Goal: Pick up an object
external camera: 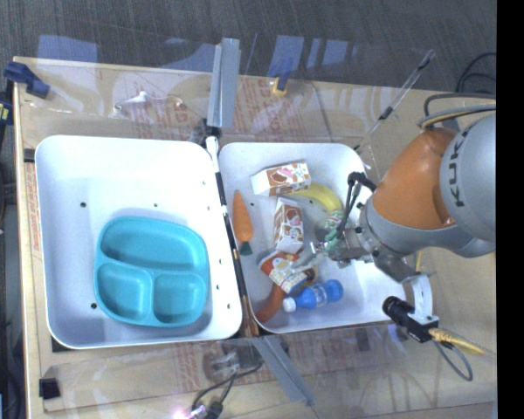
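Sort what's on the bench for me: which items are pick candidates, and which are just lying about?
Pick candidates, right bin:
carrot
banana
two small cartons
blue-capped bottle
gripper is over them

Lying about:
blue divided tray in left bin
blue clamp at bench corner

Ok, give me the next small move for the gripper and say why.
Probably ease straight down a little and then close. The gripper sits low in the right bin, over the clutter beside the carton and above the bottle, and nothing shows between its fingers, so a grasp is yet to be made.
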Controlling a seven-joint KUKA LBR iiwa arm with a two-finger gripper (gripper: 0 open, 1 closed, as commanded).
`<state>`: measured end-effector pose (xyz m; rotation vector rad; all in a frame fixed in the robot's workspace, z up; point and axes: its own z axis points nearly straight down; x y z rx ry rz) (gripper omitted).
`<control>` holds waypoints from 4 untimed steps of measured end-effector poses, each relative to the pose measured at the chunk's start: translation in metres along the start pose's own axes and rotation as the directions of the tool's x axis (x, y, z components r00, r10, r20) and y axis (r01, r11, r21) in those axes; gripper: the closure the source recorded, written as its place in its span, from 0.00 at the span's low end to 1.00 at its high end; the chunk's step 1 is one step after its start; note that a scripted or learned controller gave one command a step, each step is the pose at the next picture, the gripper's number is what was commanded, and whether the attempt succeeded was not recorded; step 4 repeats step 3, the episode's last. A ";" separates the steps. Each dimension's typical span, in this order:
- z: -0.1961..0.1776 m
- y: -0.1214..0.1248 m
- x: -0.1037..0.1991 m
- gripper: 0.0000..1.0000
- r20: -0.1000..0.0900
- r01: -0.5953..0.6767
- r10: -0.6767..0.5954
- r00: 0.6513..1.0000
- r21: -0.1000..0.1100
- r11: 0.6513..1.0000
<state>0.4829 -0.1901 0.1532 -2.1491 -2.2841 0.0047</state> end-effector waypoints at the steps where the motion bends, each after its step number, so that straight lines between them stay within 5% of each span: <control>1: 0.062 0.042 0.062 0.00 0.002 0.093 -0.093 0.996 -0.003 0.996; 2: 0.052 0.041 0.062 1.00 0.002 0.099 -0.099 0.995 0.001 0.995; 3: -0.075 0.088 0.114 1.00 0.000 -0.035 0.035 0.999 -0.004 0.999; 4: -0.075 0.088 0.114 1.00 0.000 -0.035 0.035 0.999 -0.004 0.999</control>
